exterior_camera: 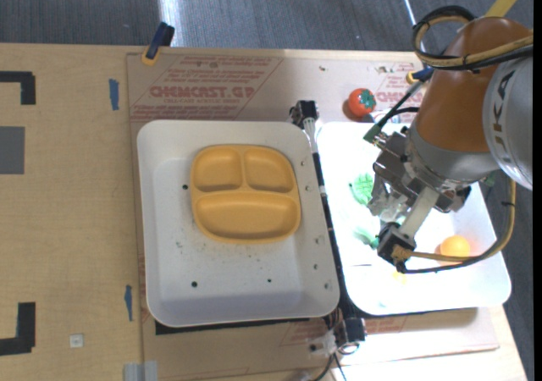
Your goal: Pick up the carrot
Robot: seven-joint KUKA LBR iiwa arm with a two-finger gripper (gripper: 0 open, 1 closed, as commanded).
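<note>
Over the right bin (pixel 474 290), w/ the arm reaching in from the right, we see the gripper (pixel 383 212) low near the bin's left-centre. Open or closed, we can't tell, since the wrist hides it. No carrot is plain to us; it's prob. under the arm, if it's in this bin at all. Near the gripper we see a green piece (pixel 362 188) just to its left and an orange-yellow round thing (pixel 455 245) to its right, too round for a carrot by our read.

We judge the step as approach/descent, w/ no grasp confirmed. The next move calls for lining up on the carrot's long axis, going down w/o shoving the green piece, closing, then lifting straight up.

Edges & room: the gripper is near the wall shared w/ the left bin (pixel 161 201), so there's little slack that side. There's more bare floor toward the right bin's front. The left bin holds a yellow divided plate (pixel 246 191), well apart. A red tomato-like thing (pixel 360 102) sits on the board behind the right bin, outside it, so it's no obstacle.
</note>
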